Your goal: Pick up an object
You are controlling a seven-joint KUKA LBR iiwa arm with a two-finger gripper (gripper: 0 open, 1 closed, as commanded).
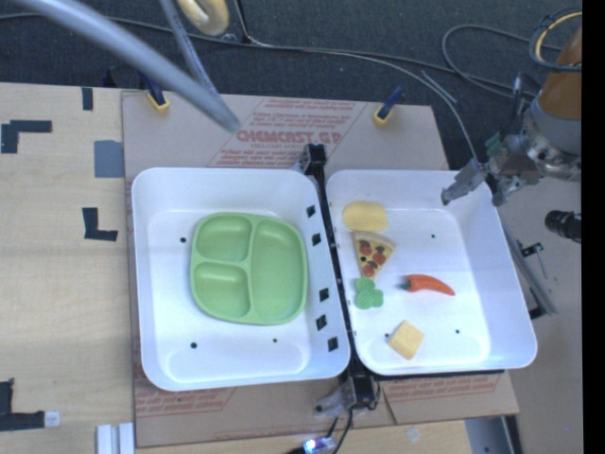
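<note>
- Two white bins are set side by side on a cardboard sheet (284,126), which carries red printing that looks like "CHEMCAST GP", though it's partly covered and a bit fuzzy; the smaller lines under it can't be read.
- The left bin (161,348) is taken up by a green divided plate (250,268) with three compartments, laid flat near the middle.
- The right bin (492,339) is where the pickable stuff is found: a yellow lump (365,217) near the top left, a toy pizza slice (372,253) just below it, a green broccoli-ish piece (368,295) under that, an orange carrot (430,286) off to the right, and a yellow cheese cube (406,340) nearer the front.
- None of these items is touched by anything; all are lying apart on the bin floor.
- The gripper (482,183) is seen at the right bin's upper right corner, over the rim, well away from the toys. Its fingers look spread apart, and nothing is seen between them.
- Two yellow clamps (157,100) are fixed at the cardboard's back edge.
</note>
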